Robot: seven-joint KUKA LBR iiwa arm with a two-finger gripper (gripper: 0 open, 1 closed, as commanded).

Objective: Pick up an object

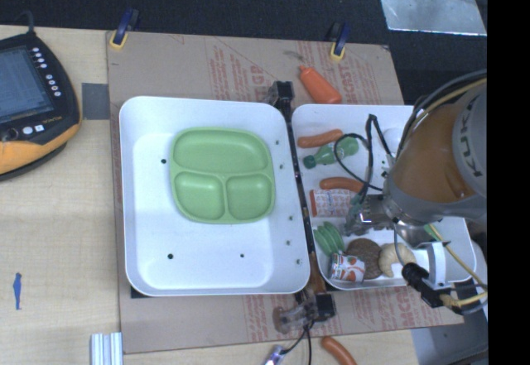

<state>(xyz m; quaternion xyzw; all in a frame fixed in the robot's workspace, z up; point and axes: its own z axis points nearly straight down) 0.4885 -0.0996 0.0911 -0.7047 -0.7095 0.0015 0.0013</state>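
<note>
The right bin (331, 117) holds several toy foods: a sausage (320, 139), a green bottle-like toy (328, 156), a second sausage (339, 184), a red-and-white packet (330, 202), a green leafy piece (327, 235), a brown cookie (364, 256), a small can (348, 270) and a mushroom (389, 256). My gripper (362, 218) hangs low over the middle of this bin, just right of the packet and above the cookie. Its grey body and the orange-banded arm (435, 160) hide the bin's right half.
The left bin (149, 189) holds a green divided plate (223, 174). An orange carrot (319, 85) lies on the cardboard behind the right bin, and another orange piece (338, 348) in front. A teach pendant (33, 103) rests at far left. Cables trail near the wrist.
</note>
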